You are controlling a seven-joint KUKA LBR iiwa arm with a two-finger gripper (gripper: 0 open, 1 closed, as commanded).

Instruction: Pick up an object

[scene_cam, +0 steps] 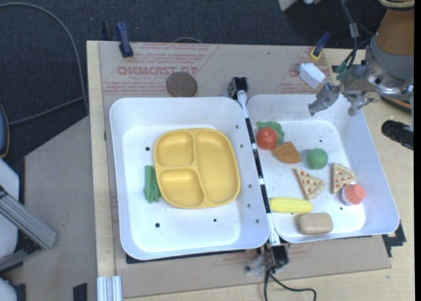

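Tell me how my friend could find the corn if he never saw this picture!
Look in the right white bin, the one full of toy food. Go to its near edge, beside the divider between the bins, where the corn lies flat, just above a tan bread roll. It is the only long, bright yellow piece there.

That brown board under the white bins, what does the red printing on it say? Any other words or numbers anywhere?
"CHEMCAST GP": large red letters on the brown board, behind the left bin; my best reading, as the print is faint.
Smaller red lines above and below it: too blurred to read.
Red print on the board behind the right bin: the same style, too faint and partly covered to read.
Toy foods, yellow plate, bins: no text visible.
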